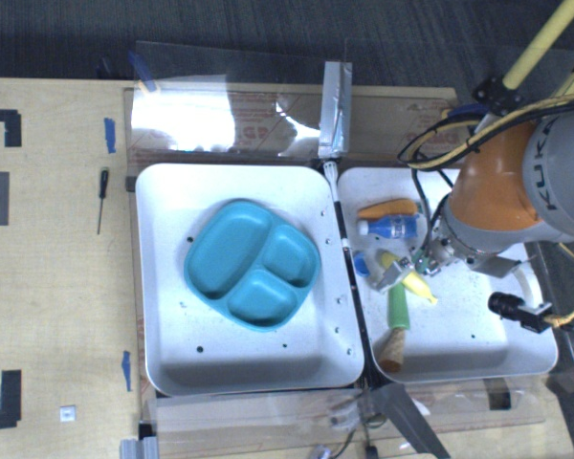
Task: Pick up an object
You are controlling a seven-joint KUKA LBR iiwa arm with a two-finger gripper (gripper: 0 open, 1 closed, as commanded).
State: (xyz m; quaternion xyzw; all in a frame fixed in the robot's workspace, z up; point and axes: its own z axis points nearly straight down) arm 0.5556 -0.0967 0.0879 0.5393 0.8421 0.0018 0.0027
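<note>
Grey-orange arm [502,185] bent over right bin [478,347], gripper [416,261] beside yellow piece [419,287]; grip unclear; lettering unreadable.

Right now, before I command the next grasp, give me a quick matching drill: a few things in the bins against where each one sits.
Things:
1. blue divided tray
2. orange carrot-shaped toy
3. green-handled brush
4. blue bottle

Places:
A. right bin, near front wall
B. right bin, nearest back wall
C. left bin, middle
D. right bin, just in front of the orange toy

Pairs: 1-C, 2-B, 3-A, 4-D
</note>
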